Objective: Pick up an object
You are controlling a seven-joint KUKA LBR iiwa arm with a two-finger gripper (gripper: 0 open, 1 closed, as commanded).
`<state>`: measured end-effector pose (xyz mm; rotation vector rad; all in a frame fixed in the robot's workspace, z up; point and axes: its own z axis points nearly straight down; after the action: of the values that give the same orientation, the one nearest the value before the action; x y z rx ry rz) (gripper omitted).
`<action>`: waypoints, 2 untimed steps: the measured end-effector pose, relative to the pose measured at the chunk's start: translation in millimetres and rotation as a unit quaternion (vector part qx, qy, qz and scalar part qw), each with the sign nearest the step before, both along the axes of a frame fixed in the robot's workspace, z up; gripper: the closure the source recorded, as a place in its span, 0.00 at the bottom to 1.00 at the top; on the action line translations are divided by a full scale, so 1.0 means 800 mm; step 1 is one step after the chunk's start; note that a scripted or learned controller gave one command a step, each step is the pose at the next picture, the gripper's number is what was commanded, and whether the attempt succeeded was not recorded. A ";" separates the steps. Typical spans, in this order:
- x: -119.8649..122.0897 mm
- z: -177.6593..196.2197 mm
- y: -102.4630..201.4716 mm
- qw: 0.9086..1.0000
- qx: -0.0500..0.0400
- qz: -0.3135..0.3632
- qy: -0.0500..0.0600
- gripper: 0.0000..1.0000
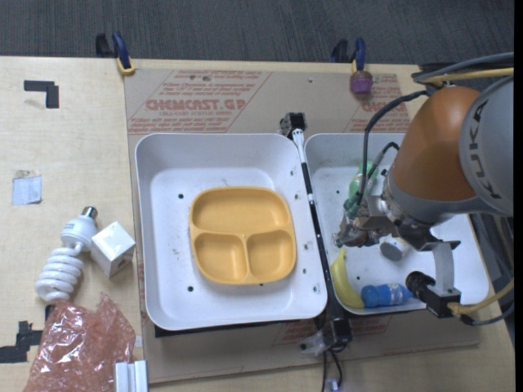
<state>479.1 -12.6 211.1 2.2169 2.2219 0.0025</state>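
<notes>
My gripper (353, 233) reaches down into the right bin (325, 155), its tip near the bin's left side. The arm's orange band and grey wrist cover much of that bin. Just below the gripper lies a yellow banana (341, 282), and a blue object (386, 295) rests beside it toward the front. A green item (360, 179) peeks out behind the wrist. A small grey piece (393, 250) sits to the right of the gripper. Nothing shows between the fingers.
The left bin (159, 219) holds a yellow divided tray (243, 235). Left of the bins on the bench lie a spiral light bulb (65, 260), a white cube (113, 247) and a crumpled pink bag (78, 345). A purple item (361, 82) sits behind the right bin.
</notes>
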 end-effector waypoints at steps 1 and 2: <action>0.023 -0.012 -0.004 1.000 0.000 0.000 0.001 1.00; 0.002 0.008 0.020 1.000 0.000 0.000 0.002 1.00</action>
<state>480.4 3.0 217.2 2.2186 2.2239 -0.0002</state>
